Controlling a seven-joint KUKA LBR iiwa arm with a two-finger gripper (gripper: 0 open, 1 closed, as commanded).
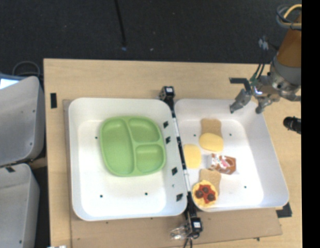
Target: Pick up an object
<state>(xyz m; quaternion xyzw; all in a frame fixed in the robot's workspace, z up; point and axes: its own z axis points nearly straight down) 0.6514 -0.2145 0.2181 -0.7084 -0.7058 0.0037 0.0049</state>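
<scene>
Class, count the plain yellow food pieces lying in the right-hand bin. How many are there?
2. One yellow piece lies near the bin's middle, just below a tan slice; the other yellow piece lies lower left, by the divider between bins.

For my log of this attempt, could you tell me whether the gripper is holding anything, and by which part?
Nothing is held. The gripper hovers open above the right bin's far corner, with no object between its fingers; the food items lie untouched nearer the divider.

A robotics lab: a wooden bench (pixel 149 76) bearing two white bins (pixel 77 154) over dark carpet.
</scene>
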